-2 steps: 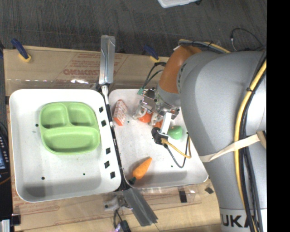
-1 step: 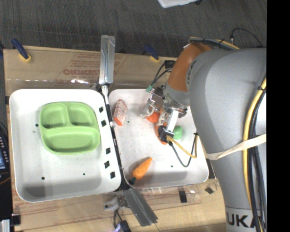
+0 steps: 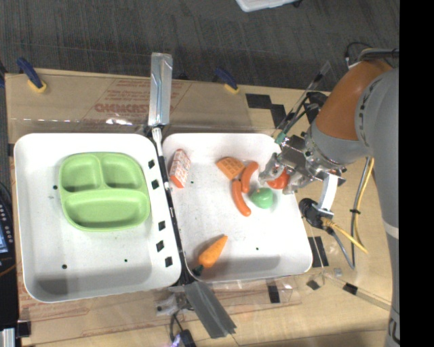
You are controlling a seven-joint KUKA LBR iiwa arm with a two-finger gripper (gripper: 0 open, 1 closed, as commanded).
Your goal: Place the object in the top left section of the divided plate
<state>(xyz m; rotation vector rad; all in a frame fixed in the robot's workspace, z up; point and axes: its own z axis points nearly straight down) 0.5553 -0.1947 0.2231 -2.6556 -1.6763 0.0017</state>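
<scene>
Carrot (image 3: 212,251) nearest; sausage (image 3: 241,192), green ball (image 3: 262,198) beside jaws (image 3: 277,177).

A bench seen from above, against dark flooring

A dark, ribbed floor (image 3: 102,27) is seen along the far side, where a pale object (image 3: 268,4) is cut off by the frame edge (its nature cannot be told). The bench top (image 3: 359,271) is of light wood, and a sheet of brown cardboard (image 3: 88,91) with faded red print is laid across it, held by blue clamps (image 3: 32,74) at the far edge. Black squares (image 3: 261,103) are marked on the cardboard to the right. Even light is cast, with soft shadows only.
</scene>
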